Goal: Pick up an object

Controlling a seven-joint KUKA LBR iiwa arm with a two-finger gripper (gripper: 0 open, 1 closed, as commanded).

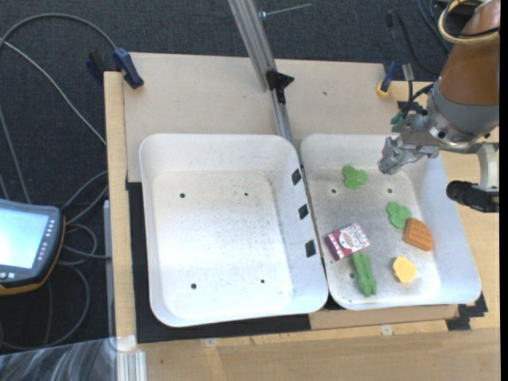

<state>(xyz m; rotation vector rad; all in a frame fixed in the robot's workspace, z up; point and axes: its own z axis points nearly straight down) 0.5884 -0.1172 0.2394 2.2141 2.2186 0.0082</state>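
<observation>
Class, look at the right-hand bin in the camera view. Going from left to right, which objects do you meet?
Pink box → green leafy piece → long green vegetable → small green piece → yellow piece → orange waffle.

Pale bench (pixel 198 94) bearing two white bins (pixel 214 157) side by side

overhead cam, slanted, both bins (pixel 159 153)

robot lab: clamped bench (pixel 198 94), cables (pixel 48 30), teach pendant (pixel 24 244).
</observation>
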